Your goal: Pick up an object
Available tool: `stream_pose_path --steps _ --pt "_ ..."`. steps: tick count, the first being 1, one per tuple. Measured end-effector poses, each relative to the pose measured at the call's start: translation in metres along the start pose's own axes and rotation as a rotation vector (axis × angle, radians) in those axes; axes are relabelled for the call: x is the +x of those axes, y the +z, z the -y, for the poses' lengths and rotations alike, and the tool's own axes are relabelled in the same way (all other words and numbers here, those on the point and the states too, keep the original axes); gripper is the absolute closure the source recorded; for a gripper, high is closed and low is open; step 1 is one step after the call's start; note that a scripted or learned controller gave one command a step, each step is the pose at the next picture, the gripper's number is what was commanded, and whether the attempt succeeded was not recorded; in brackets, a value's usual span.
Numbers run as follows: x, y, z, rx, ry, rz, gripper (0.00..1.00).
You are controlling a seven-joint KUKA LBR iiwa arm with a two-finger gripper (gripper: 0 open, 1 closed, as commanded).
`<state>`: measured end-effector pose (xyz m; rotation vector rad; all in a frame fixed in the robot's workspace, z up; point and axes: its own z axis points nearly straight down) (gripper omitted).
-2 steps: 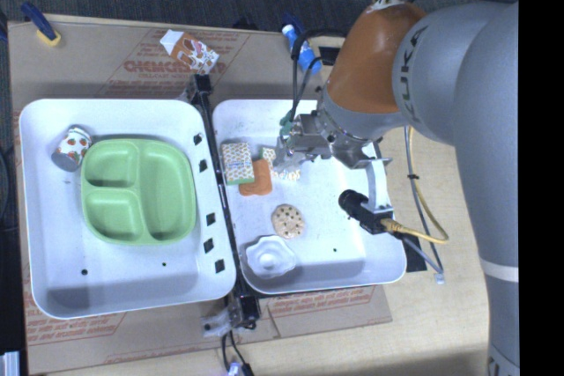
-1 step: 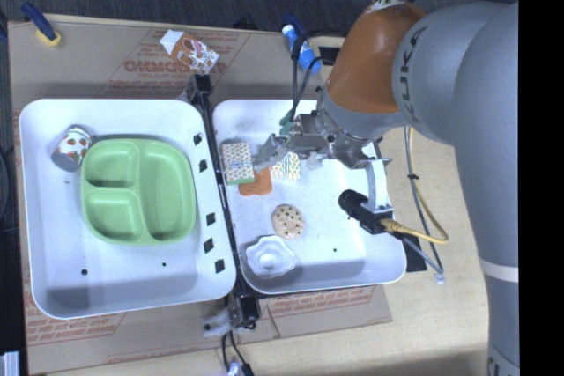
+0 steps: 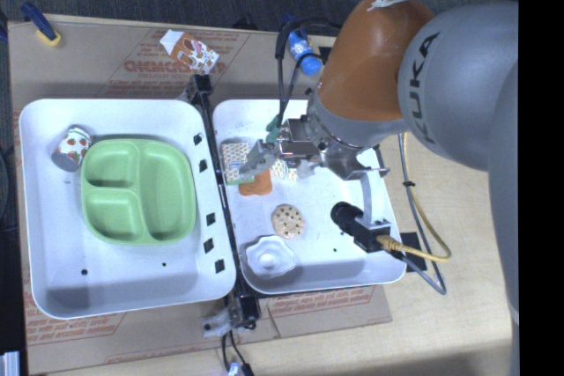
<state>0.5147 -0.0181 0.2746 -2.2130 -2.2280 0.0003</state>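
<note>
Gripper (image 3: 261, 156), finger spread unclear, low in right bin (image 3: 388, 264), just above orange piece (image 3: 256, 185).

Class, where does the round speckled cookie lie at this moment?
The cookie lies in the right bin, near its front, just behind the white cup and in front of the orange piece.

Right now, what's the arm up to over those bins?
The arm reaches in from the right and has its claw low in the right bin, by an orange piece and a patterned packet near the divider. I can't tell if it holds anything. A round cookie and a white cup lie nearer the front of that bin. The left bin holds a green divided tray and a small wrapped item.
</note>
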Motion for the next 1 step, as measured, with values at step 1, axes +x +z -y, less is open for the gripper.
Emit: stream_pose_path --steps 1 --pt "0.0554 0.0228 0.0383 0.003 -0.002 0.002 0.0"
